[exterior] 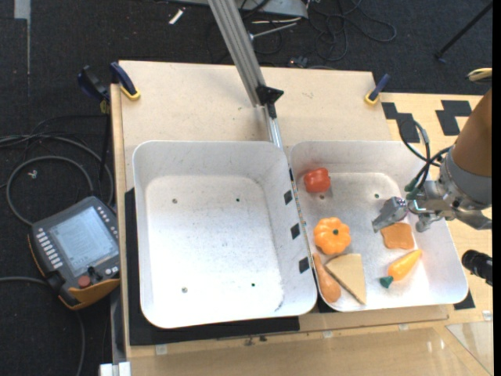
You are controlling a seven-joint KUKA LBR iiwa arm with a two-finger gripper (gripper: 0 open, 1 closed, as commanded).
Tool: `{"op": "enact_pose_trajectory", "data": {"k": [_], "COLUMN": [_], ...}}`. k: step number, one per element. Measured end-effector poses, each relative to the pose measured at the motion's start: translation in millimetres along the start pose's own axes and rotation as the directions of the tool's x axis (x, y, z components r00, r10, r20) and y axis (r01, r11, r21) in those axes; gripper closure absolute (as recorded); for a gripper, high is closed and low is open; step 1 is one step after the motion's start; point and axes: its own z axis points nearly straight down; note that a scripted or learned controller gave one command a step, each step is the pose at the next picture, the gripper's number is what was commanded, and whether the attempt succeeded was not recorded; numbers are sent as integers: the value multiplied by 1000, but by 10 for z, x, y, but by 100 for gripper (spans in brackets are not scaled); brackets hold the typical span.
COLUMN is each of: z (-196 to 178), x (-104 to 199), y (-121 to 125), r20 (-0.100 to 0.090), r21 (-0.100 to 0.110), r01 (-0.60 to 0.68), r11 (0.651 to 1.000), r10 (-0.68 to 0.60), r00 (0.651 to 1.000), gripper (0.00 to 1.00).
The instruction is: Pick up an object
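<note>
1. Hovering low over the right bin [438, 288], the claw [395, 214] waits just above a flat orange piece [398, 236] near the bin's right edge, probably the target.
2. Whether the claw is apart or together, I cannot tell.
3. The piece lies flat; its long axis seems to run left to right.

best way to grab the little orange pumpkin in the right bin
Probably from straight above, fingers closing across the round body of the pumpkin, either side of its stem. It sits upright and apart from the tomato. The cheese wedge and carrot crowd its near side, so close along the left-right line.
</note>
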Motion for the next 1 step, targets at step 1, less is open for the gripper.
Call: {"op": "enact_pose_trajectory", "data": {"k": [1], "z": [-20], "x": [0], "y": [8], "r20": [1], "r21": [-4], "r01": [-2], "r11": [1000], "r10": [2], "r00": [1000], "gripper": [0]}}
